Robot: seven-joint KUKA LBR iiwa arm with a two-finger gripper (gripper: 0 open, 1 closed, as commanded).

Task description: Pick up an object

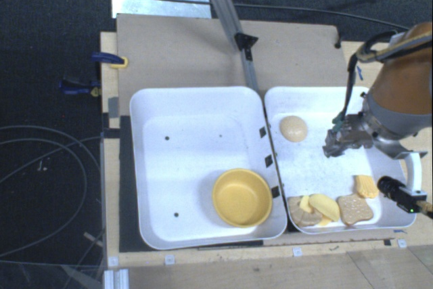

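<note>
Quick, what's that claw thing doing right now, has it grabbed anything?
Tool: over the right bin, beside the round beige object; whether it holds anything cannot be told.

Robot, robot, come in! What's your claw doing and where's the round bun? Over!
Two-finger gripper low over right white bin, grasping nothing. Pale round bun just left of it, apart. Path between looks clear.

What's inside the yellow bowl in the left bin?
The yellow bowl shows just its own bare yellow inside. Its near wall hides a strip of the inside, and whatever lies under it on the left bin is covered.
</note>
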